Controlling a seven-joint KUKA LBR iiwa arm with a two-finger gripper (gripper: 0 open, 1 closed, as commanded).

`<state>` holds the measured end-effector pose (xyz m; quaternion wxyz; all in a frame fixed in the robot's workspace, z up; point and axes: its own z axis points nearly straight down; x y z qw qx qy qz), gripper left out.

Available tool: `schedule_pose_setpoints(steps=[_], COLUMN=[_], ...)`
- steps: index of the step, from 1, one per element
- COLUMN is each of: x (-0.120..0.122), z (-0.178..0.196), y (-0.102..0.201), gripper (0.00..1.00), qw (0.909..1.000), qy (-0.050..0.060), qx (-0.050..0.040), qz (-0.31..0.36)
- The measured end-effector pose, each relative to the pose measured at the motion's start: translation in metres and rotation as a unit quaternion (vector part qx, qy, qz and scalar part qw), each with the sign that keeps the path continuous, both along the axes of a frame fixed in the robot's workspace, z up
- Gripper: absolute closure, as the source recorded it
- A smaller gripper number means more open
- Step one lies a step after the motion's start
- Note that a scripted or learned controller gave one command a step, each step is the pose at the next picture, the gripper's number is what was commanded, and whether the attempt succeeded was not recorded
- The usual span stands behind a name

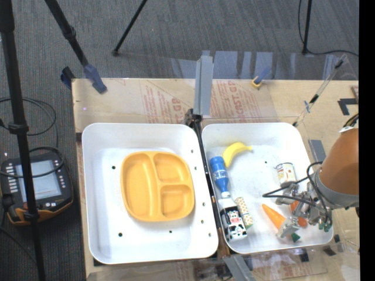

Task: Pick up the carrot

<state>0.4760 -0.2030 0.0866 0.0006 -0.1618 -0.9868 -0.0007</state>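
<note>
The carrot point(273, 216) is an orange cone lying in the right bin point(258, 131) near its front edge, tip pointing toward the back left. My gripper point(297, 214) is low over the bin just to the right of the carrot's thick end, touching or nearly touching it. A small green piece point(295, 236) and another orange bit point(301, 221) show under the gripper. The view does not show the carrot held. The arm's orange band point(345, 165) comes in from the right.
The right bin also holds a banana point(236, 152), a blue bottle point(219, 174), a small can point(285, 172) and a printed box point(234, 221) left of the carrot. A yellow divided plate point(157, 185) lies in the left bin point(99, 157).
</note>
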Motion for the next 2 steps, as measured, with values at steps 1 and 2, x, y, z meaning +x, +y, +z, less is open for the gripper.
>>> schedule_pose_setpoints(steps=[1,2], x=[0.001,0.050], z=[0.009,0.094], y=[0.001,0.042], gripper=[1.00,1.00], qw=[1.0000,0.9972], qy=[0.000,-0.001], qx=[0.0015,-0.0002], qz=[-0.003,-0.075])
